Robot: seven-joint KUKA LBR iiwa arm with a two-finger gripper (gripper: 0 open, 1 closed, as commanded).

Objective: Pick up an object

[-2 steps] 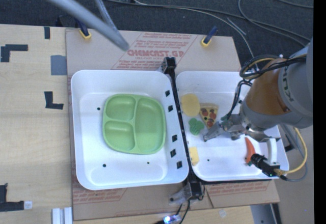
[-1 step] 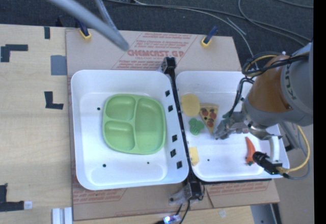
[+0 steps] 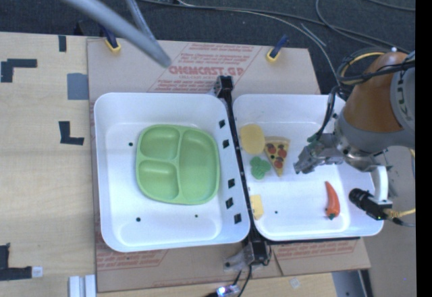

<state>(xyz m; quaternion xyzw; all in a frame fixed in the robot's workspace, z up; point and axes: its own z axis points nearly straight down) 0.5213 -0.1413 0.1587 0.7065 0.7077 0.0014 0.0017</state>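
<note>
My gripper (image 3: pixel 304 162) hangs low over the middle of the right bin (image 3: pixel 297 224), reaching in from the right. Just left of it lies a pizza slice toy (image 3: pixel 277 152), with a round yellow piece (image 3: pixel 252 138) and a green broccoli-like piece (image 3: pixel 260 167) further left. A red chili pepper (image 3: pixel 331 200) lies to the gripper's lower right. A small yellow block (image 3: pixel 256 206) sits at the bin's left wall. Nothing shows between the fingers.
The left bin (image 3: pixel 115 221) holds a green divided plate (image 3: pixel 178 163). A black divider (image 3: pixel 233 154) runs between the bins. The arm's orange band and grey wrist (image 3: pixel 374 113) overhang the right bin's right side. Cables lie behind the bench.
</note>
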